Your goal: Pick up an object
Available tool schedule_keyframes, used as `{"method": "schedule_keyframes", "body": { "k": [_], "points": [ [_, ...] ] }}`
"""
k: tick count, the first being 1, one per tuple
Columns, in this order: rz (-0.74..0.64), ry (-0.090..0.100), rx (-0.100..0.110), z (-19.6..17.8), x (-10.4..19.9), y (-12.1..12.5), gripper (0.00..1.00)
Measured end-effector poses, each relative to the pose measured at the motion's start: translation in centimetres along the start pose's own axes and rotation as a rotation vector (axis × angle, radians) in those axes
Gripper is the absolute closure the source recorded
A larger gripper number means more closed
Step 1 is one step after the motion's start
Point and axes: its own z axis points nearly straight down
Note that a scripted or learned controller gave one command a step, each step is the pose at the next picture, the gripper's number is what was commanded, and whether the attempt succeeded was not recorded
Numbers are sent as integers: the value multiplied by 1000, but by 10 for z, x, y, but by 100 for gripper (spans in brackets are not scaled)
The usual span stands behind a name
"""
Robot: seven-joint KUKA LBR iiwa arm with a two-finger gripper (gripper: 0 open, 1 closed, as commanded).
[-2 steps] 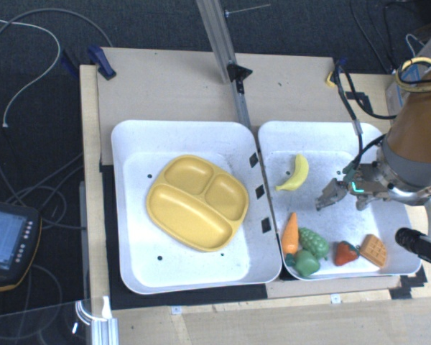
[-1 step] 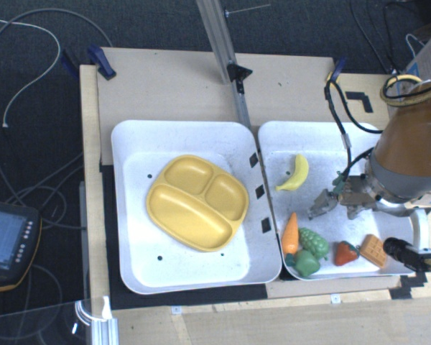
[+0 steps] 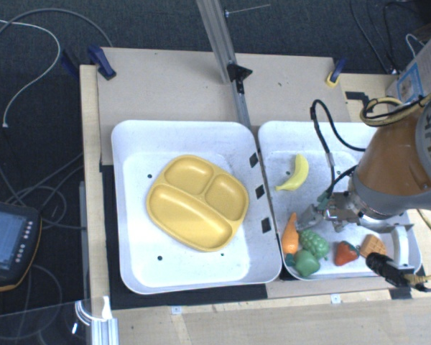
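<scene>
1. A grey KUKA arm [image 3: 399, 157] with an orange band above the wrist reaches in from the right over the right bin [image 3: 273, 139], 1 of 2 shallow white bins set side by side on a pale wooden bench [image 3: 165, 85].

2. The gripper [image 3: 329, 210] hangs low over the middle of the right bin, just above a cluster of toy food near that bin's front edge; nothing is seen between its metal parts, and whether it is spread or closed cannot be told from this slanted overhead angle.

3. A yellow banana [image 3: 294, 174] lies alone toward the back left part of the right bin, apart from the gripper.

4. An orange carrot [image 3: 291, 234] lies along the right bin's left wall, near the front corner, touching or just beside a bunch of green grapes [image 3: 315, 243].

5. A green pepper-like piece [image 3: 306, 263] sits at the front left corner of the right bin, just in front of the grapes.

6. A red strawberry [image 3: 345, 252] rests near the front edge of the right bin, with a tan and orange item [image 3: 373, 246] just to its right, partly hidden by the arm's hardware.

7. A yellow divided plate [image 3: 197, 201] with 3 compartments sits in the middle of the left bin [image 3: 129, 264].

8. Black cables [image 3: 29, 142] trail over the dark floor to the left of the bench.
</scene>
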Motion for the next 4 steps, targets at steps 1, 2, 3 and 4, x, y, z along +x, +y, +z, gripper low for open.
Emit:
{"method": "schedule_keyframes", "body": {
  "k": [1,2,3,4],
  "points": [
    [3,-4,-18,36,-1,4,0],
    [2,-6,-23,24,-1,5,100],
    [-1,-5,-15,-39,-2,1,100],
    [-2,-5,-16,-92,-2,3,100]
  ]
}}
